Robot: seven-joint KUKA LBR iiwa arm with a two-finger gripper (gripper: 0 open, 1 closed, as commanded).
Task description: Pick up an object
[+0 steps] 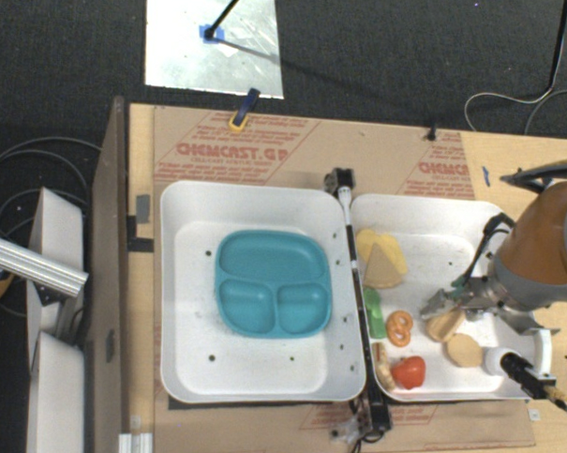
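The claw hung low in the right bin, at about three o'clock of the scene, its tips just over a small tan bread-like piece. Whether it was apart or together I could not tell; the metal parts blurred into each other there, and nothing could be seen gripped.

The likely thing to pick was that tan piece, lying toward five o'clock of the bin's middle. Just beside it, at five o'clock again, sat a rounder tan roll. A yellow wedge lay at ten o'clock in the bin, an orange pretzel shape and a green strip near the dividing wall, and a red tomato-like piece at seven o'clock.

These looked like toy foods: light, probably hard plastic, smooth and apt to slip. I judged the tan piece best pinched across its narrow width, square to its long side.

The left bin held a teal divided plate. Both bins sat on the desk.
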